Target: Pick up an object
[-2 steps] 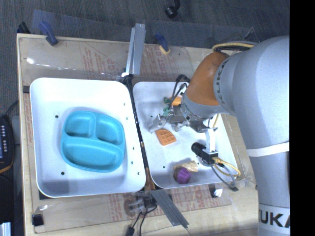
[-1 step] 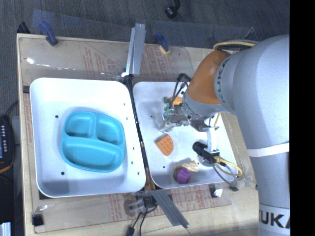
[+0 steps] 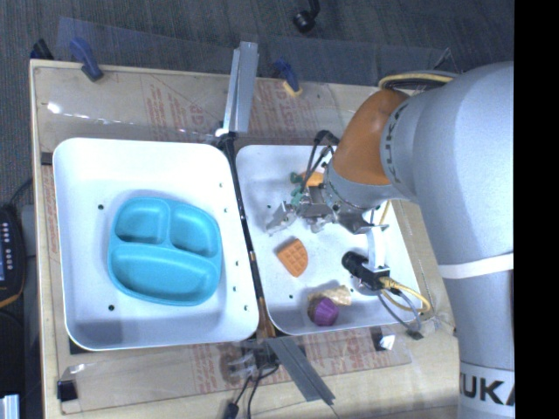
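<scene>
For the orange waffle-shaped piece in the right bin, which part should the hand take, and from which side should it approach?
The orange waffle piece lies flat on the right bin floor, apart from the purple object and the bin wall. Probably best to come straight down from above and close across its two narrower, roughly parallel edges. The hand is just above it in the picture.

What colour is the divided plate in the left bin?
Light blue; the divided plate shows clearly in the camera view.
</scene>
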`<move>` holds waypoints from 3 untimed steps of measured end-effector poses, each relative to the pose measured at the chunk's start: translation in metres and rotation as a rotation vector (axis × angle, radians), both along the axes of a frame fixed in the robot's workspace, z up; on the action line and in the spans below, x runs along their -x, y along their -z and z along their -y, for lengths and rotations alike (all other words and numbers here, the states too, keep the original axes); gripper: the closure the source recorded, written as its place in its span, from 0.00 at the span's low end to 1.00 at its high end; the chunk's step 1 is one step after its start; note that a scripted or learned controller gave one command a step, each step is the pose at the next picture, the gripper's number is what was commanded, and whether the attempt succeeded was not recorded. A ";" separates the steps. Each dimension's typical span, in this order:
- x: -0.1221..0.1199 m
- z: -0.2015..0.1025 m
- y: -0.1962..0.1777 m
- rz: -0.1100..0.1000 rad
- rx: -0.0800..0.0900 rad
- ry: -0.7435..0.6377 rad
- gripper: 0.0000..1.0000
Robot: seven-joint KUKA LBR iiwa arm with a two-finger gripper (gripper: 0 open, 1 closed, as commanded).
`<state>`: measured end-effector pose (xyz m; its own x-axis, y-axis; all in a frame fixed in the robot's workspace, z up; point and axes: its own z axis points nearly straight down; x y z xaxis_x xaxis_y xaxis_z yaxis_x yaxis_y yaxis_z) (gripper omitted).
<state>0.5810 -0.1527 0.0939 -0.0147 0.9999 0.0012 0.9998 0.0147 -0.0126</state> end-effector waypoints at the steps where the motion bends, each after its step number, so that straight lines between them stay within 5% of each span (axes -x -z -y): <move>1: 0.061 -0.022 0.005 0.006 0.000 0.008 0.00; 2: 0.060 -0.023 -0.001 0.002 -0.001 0.002 1.00; 3: 0.038 -0.030 -0.210 0.009 0.002 0.005 1.00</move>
